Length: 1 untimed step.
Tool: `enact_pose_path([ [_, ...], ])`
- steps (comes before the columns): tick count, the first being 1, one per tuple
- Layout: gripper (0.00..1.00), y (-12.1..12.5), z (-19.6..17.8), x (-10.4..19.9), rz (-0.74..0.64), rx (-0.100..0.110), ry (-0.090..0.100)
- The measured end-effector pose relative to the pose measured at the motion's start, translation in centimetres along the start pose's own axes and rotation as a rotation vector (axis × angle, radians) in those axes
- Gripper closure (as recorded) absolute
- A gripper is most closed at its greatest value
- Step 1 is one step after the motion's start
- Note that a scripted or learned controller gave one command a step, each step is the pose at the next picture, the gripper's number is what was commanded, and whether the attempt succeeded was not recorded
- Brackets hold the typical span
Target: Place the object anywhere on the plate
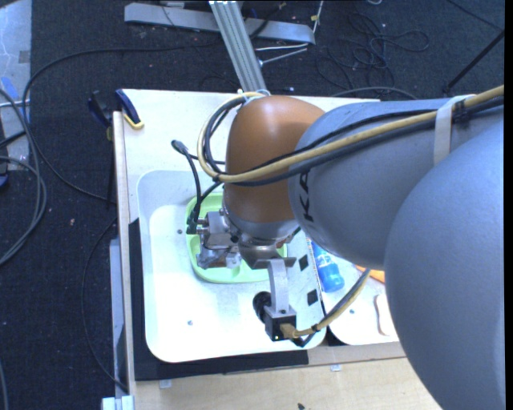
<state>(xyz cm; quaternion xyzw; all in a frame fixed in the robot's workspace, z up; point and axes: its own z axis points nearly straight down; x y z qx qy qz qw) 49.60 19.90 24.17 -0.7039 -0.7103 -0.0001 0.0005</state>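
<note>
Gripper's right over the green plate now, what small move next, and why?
Probably a short straight lift to clear the view. The gripper sits low over the green plate in the left bin, and the arm hides whether anything lies on it.

The surface [164,108] is pale, cream-coloured, with a thin wooden edge along its left and near sides. Around it lies a dark, speckled floor [56,264] (carpet, by the look of it). Black cables [60,172] loop across the floor at left, and more tangle at the top right. A slanted metal rail [240,48] crosses a flat grey bracket [216,22] at the top. A small blue-and-yellow object, perhaps a clamp [128,108], sits at the surface's far left corner. Light is even, without hard shadows.
</note>
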Motion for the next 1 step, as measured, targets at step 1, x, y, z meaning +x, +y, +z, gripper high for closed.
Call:
enact_pose_path([
  [1,0.00,0.08,0.00,-0.31,0.006,0.000,-0.001],
])
